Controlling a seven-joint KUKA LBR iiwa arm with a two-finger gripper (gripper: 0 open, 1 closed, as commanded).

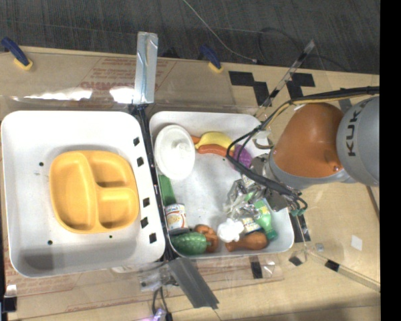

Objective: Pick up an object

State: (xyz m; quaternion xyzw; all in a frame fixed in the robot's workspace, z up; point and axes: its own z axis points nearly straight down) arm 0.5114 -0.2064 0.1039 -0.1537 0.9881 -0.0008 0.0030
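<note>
My gripper is low in the right bin, under the orange wrist band, right above a cluster of toys by the bin's near right corner. Beneath and beside it lie a green bottle, a white lump and a brown sausage-shaped piece. A green pickle and a small labelled jar sit along the near left side. At the far end are a white bowl, a yellow banana and a purple piece.
The left bin holds a yellow divided tray. A dark green item lies against the wall between the bins. Black cables loop from the wrist over the right bin's far right part.
</note>
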